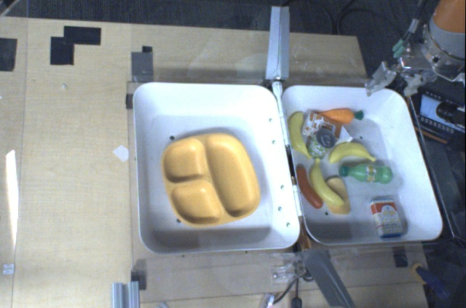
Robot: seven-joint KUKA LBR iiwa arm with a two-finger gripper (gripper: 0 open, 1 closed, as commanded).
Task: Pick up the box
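I am seeing the gripper (394, 77) hovering with fingers spread wide and holding nothing at the right bin's (429, 183) one o'clock corner, while the box (386, 218) is lying near five o'clock.

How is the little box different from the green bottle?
The box is white with red and blue print; the bottle is green with a yellow label. The box has flat sides and sits alone near the right bin's front corner; the rounded bottle lies on its side touching a banana. Both are in the right bin.

Left white bin (145, 175): yellow three-compartment plastic tray (210, 177). Right white bin (426, 175): yellow bananas (329, 190), orange carrot (339, 115), green bottle (365, 172), red sausage, probably (309, 186).
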